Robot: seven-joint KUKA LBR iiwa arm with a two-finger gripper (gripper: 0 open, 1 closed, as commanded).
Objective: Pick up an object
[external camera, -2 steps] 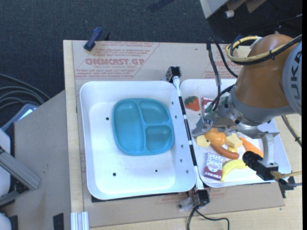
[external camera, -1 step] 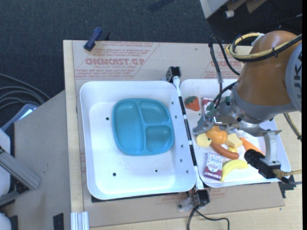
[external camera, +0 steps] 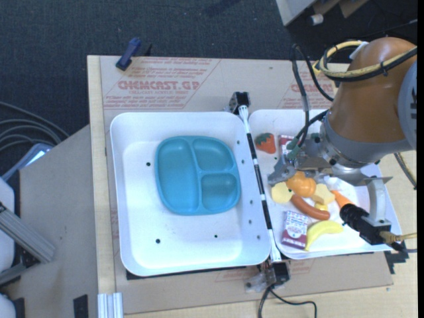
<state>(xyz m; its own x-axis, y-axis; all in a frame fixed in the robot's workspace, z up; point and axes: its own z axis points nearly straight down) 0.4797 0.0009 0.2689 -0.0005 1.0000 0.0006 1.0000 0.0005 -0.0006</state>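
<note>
- Two shallow white bins side by side on a bench covered in printed brown board. The left bin (external camera: 132, 197) holds a teal divided plate (external camera: 197, 175): smooth moulded plastic, rounded corners, one large compartment and two smaller ones.
- The right bin (external camera: 265, 121) holds a loose pile of toy food, glossy plastic by the look of it.
- An orange round fruit (external camera: 305, 185) sits near the middle of the pile, directly under the wrist of the arm (external camera: 371, 105).
- The sausage (external camera: 310, 209) is red-brown and rod-shaped, with its long axis running from upper left to lower right, just below the orange fruit.
- The banana (external camera: 323, 232) is yellow and curved, with its long axis running lower left to upper right, at the near edge of the bin.
- A small printed carton (external camera: 295, 229) lies flat, touching the banana's left end.
- A strawberry (external camera: 265, 142), red with a green cap, lies apart from the pile at the far left of the bin.
- A pale yellow piece (external camera: 281, 193) lies left of the orange fruit; shape unclear.
- The gripper (external camera: 291, 171) is low over the pile, at its upper left edge. Whether the fingers are spread or pinching, cannot tell: the metal parts blur into the clutter.
</note>
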